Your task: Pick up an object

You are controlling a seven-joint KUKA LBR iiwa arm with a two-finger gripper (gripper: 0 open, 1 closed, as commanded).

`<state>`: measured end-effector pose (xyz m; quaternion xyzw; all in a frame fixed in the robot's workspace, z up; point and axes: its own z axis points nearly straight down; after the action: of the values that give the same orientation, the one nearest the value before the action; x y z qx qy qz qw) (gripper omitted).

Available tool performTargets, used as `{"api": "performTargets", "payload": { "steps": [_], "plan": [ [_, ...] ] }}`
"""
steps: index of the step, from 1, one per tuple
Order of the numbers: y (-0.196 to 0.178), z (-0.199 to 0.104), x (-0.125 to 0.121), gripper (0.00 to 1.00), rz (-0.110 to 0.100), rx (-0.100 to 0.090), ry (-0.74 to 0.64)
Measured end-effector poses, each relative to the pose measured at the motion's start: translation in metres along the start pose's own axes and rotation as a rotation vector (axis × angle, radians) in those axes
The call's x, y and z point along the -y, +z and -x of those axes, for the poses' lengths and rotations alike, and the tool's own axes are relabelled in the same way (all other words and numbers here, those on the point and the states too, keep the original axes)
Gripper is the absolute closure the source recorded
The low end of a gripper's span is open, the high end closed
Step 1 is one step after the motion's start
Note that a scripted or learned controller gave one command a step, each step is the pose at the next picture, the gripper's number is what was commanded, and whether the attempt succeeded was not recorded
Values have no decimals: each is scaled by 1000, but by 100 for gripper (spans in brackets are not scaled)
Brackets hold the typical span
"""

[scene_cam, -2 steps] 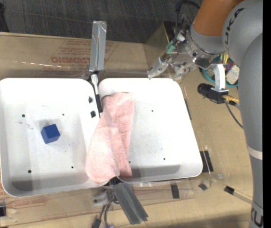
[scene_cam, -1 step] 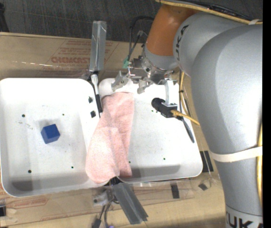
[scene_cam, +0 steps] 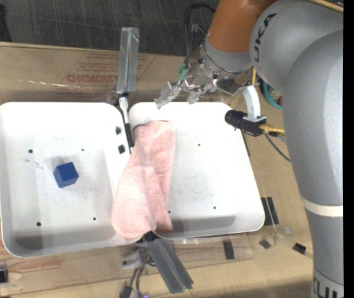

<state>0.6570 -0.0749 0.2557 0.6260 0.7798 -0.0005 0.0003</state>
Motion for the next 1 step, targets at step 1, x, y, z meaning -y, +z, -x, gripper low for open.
{"api": "performTargets", "payload": {
  "steps": [1],
  "plan": [
    [160, 41, 22, 0, -5, -1, 170]
  ]
}}
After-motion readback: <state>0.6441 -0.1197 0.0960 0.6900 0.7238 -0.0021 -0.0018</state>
